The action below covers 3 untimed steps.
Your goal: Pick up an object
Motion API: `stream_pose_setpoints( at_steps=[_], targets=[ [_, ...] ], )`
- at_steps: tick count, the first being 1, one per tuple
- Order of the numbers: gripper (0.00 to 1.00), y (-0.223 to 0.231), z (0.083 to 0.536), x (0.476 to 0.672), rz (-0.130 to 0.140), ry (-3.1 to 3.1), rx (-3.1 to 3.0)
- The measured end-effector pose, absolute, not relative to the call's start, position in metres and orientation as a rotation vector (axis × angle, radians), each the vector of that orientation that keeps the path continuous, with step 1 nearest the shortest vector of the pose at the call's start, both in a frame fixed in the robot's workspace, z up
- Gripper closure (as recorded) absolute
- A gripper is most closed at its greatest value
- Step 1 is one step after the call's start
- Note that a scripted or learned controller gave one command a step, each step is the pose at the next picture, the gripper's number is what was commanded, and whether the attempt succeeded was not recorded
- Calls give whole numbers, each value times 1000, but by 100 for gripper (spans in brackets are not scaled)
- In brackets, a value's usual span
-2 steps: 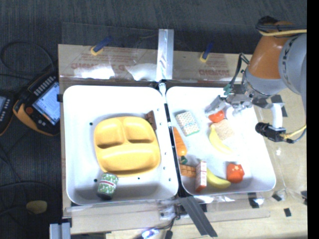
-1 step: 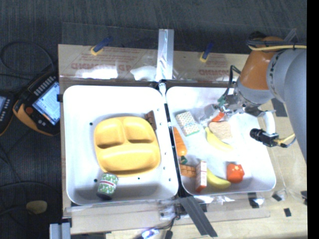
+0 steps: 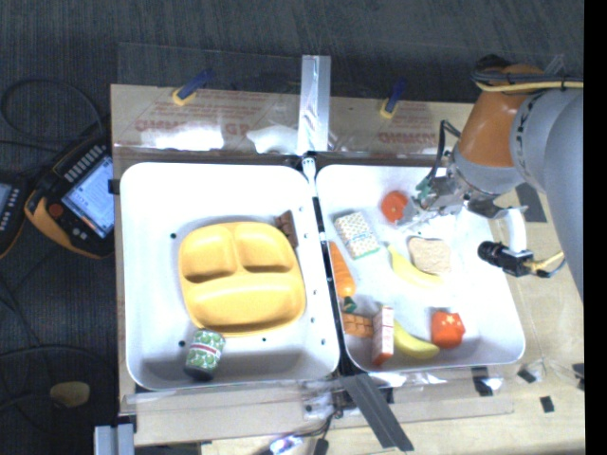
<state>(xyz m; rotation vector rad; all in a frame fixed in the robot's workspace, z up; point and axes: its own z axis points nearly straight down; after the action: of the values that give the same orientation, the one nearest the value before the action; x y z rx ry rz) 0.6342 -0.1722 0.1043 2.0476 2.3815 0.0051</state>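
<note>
The right bin holds several toy foods. A red tomato lies near its far side. A green-checked packet, an orange carrot, a bread slice and a yellow banana lie around the middle. Near the front lie a red pepper, a second banana, a small carton and a brown waffle piece. My gripper hangs low over the bin's far right part, just right of the tomato and above the bread slice. I see nothing between its tips.
The left bin holds a yellow divided tray, a green-and-white cup at the front and a small brown piece by the divider. A black fitting juts out at the right bin's right wall. A handheld pendant lies left of the bench.
</note>
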Motion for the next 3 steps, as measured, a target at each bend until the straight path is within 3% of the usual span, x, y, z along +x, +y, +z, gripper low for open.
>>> stream_pose_setpoints(
  at_steps=[1,2,3],
  targets=[
    [100,-111,246,630,0,2420,2001],
    [0,-111,246,630,0,2421,2002],
    [0,-140,94,653,-3,2400,2025]
  ],
)
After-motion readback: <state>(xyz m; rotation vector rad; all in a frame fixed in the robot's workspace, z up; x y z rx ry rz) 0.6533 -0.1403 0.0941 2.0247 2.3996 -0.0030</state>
